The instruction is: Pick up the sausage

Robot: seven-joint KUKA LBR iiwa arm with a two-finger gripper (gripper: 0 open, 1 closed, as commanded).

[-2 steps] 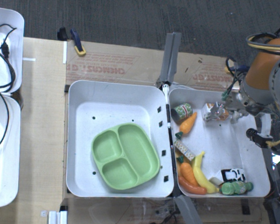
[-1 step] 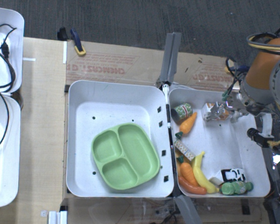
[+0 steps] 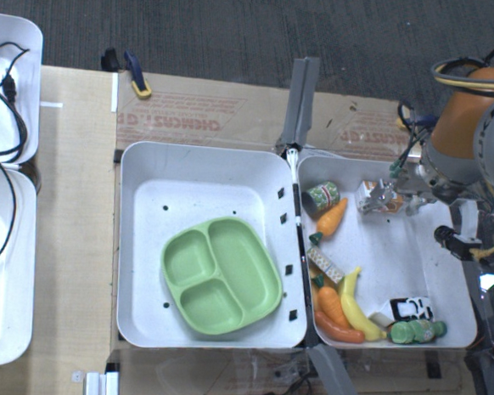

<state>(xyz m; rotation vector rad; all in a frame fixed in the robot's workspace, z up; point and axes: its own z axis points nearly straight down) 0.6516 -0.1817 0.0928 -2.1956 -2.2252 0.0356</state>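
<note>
The sausage (image 3: 337, 330) is a reddish-orange link lying along the front wall of the right bin (image 3: 445, 276). It rests just below an orange carrot (image 3: 331, 303) and a yellow banana (image 3: 354, 303). My gripper (image 3: 378, 198) hangs low over the back of the right bin, far from the sausage, right beside a small orange-and-white object (image 3: 368, 190). The grey arm with its orange band (image 3: 469, 108) comes in from the upper right.
A green can (image 3: 322, 194) and a second carrot (image 3: 331, 218) lie at the right bin's back left, with a tan studded strip (image 3: 324, 265) below them. A green item (image 3: 417, 331) and a black-and-white piece (image 3: 411, 308) sit at the front right. The left bin holds a green divided plate (image 3: 221, 276).
</note>
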